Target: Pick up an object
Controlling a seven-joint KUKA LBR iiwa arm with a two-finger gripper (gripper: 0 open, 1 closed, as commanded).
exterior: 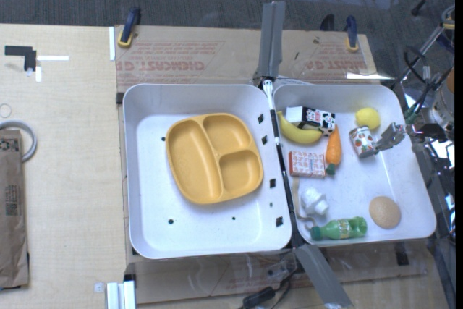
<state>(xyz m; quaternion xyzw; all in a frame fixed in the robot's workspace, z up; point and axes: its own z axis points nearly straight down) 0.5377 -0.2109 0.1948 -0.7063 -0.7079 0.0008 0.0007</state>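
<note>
Right bin (412,177) full of small objects, pincer (391,134) at its right side.
Pincer state: cannot tell. Just left of pincer: small can (362,141); lemon (367,118) above, egg (385,213) below, carrot (333,148) further left.

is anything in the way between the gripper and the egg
Nothing visible. The gripper sits near the right bin's right wall beside a small can; the egg lies below it toward the near right corner, with bare bin floor between them.

Right bin (416,177) crowded along its left; bare floor between carrot (333,148) and egg (385,213).
</note>
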